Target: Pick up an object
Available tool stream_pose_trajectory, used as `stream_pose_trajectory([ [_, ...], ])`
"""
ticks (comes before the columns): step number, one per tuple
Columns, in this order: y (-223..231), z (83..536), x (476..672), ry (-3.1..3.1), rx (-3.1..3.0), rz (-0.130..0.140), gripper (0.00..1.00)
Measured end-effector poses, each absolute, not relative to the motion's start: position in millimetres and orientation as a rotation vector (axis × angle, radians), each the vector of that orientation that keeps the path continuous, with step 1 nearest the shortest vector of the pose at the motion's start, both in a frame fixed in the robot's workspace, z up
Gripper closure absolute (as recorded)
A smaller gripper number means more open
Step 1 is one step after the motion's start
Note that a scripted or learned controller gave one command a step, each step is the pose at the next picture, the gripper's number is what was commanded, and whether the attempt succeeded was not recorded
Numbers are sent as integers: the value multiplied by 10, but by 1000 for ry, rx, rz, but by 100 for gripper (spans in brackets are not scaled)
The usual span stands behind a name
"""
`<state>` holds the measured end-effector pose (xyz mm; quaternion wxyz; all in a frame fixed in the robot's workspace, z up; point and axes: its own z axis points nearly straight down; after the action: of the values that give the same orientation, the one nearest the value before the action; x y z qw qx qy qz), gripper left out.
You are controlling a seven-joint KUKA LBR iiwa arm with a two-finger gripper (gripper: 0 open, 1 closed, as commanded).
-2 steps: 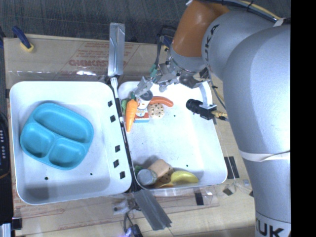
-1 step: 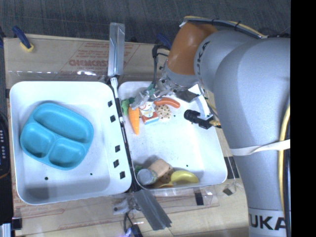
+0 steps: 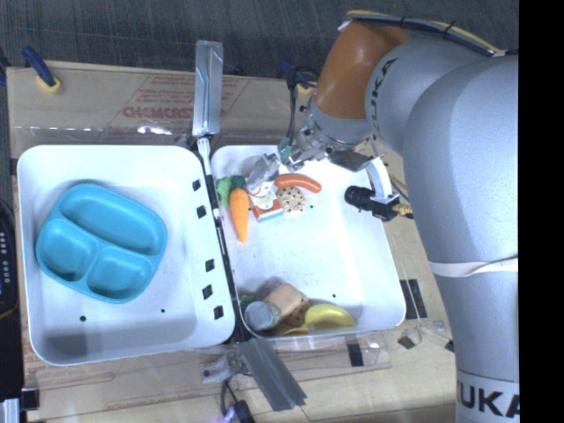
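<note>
My gripper (image 3: 264,173) hangs low over the far left part of the right bin (image 3: 352,254), reaching in from the right. Right under and beside it lie an orange carrot (image 3: 239,213) with a green top, a red sausage-shaped toy (image 3: 298,182), and a small cookie-like piece (image 3: 292,202) on a red and blue base. The metal fingertips sit among these items, just above the carrot's top. Nothing can be seen held between them.
At the right bin's near edge lie a yellow banana (image 3: 330,316), a tan block (image 3: 284,300) and a grey can (image 3: 260,315). The left bin (image 3: 53,324) holds a blue divided plate (image 3: 100,241). The big grey arm covers the right side.
</note>
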<state>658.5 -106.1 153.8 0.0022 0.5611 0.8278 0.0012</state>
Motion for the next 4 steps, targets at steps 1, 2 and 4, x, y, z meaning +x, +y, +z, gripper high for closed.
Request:
stream_pose_trajectory([
  [1, -1085, 1031, 6330, 2603, 1730, 13, 0],
  [2, -1212, 973, 6579, 2385, 2050, 1, 0],
  [4, -790, 2540, 6565, 2228, 2203, 11, 100],
])
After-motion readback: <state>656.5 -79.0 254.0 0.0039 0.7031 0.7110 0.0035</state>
